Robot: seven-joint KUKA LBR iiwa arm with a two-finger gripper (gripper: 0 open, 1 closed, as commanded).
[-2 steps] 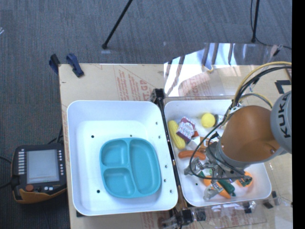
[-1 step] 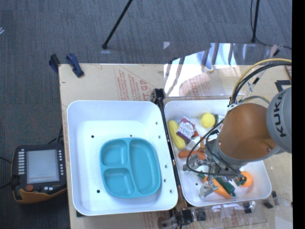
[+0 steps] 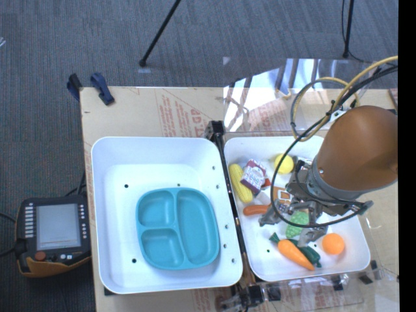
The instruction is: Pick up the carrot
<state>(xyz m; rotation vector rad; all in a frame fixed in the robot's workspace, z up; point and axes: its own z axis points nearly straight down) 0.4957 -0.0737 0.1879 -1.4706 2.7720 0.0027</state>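
Right now I have the pincer [image 3: 300, 221] low in the right bin [image 3: 361, 260], among the toy food; whether it is spread or pressed together I cannot tell. My carrot [image 3: 294, 253] lies just below it in the picture, toward the bin's near wall, long axis running slantwise from upper left to lower right. An orange ball [image 3: 333, 244] sits close on its right, crowding that side.
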